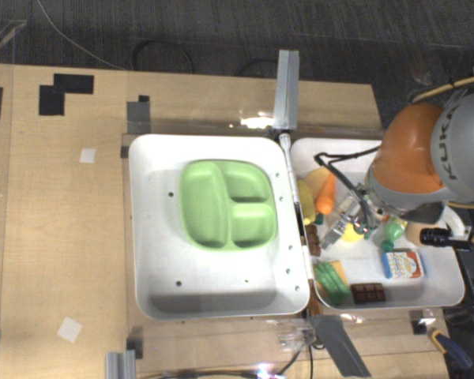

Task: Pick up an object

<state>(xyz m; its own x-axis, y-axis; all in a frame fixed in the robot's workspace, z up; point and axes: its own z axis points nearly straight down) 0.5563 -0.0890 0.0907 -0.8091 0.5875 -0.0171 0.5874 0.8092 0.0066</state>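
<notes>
Arm over right bin, wooden bench, dark carpet beyond.
Camera view: pale wood bench with black tape marks at upper left; grey carpet behind. Left bin holds a green divided tray. Right bin holds an orange carrot-like piece, a green item, a brown chocolate bar, and a blue-and-white carton. The gripper sits low among these, probably near a yellow piece; cannot tell how its fingers stand.
</notes>
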